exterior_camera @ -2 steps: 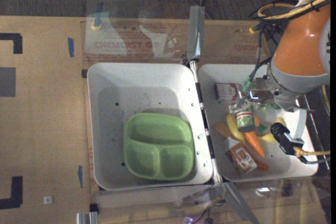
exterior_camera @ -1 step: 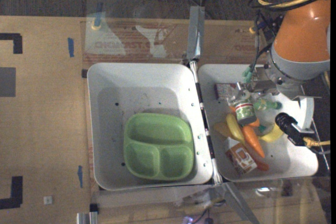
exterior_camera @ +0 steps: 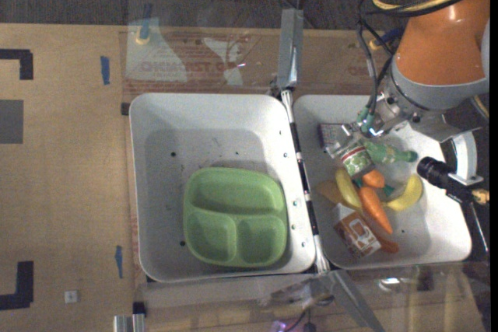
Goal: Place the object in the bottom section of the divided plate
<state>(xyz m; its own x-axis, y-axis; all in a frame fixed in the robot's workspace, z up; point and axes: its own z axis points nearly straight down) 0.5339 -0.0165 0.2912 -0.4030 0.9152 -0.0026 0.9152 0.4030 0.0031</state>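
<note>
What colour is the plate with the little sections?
Light green: the divided plate, seen in the camera view.

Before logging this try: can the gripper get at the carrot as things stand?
Probably yes. The carrot lies on top of the pile in the right bin, uncovered from above, with the gripper close over that bin; the banana crowds one side.

1. Two white bins are seen on the bench: the left bin [exterior_camera: 152, 190] and the right bin [exterior_camera: 443, 237].
2. One green divided plate [exterior_camera: 233, 215], with three sections, is counted in the left bin.
3. Two bananas [exterior_camera: 348, 189] [exterior_camera: 408, 194] are counted in the right bin.
4. One carrot [exterior_camera: 375, 210] is counted there.
5. One can [exterior_camera: 355, 160] is counted.
6. One brown packet [exterior_camera: 357, 235] is counted near the right bin's bottom edge.
</note>
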